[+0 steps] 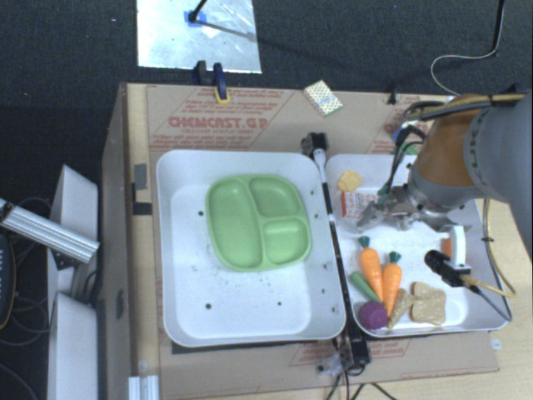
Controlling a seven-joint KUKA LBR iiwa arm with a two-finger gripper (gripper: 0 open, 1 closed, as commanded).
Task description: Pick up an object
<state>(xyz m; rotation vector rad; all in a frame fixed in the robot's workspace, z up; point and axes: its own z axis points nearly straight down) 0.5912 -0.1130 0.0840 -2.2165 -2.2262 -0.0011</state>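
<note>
So, the arm (487,152) reaches in from the right and bends down over the right bin (476,294), with its fingers (372,216) low in the upper-left part of that bin. Honestly can't tell whether they're open or closed from this angle.

The closest thing to them is a small red-and-white carton (355,202), just beside the tips on their left. It might be touching them, hard to say. Right above the carton is a yellowish cracker (350,179).

Lower down in the same bin are two toy carrots (371,270) side by side, with a green pod (361,285) along the left one. There's a purple ball-ish thing (372,314) near the bottom-left corner and some toast slices (430,304) by the bottom edge. An orange-and-white piece (447,243) lies further right, too small to make out.

The left bin (187,298) has a light green divided plate (258,222) lying flat in the middle, well apart from all the small stuff. Both bins sit on the desk (216,123), which is covered in printed cardboard.
</note>
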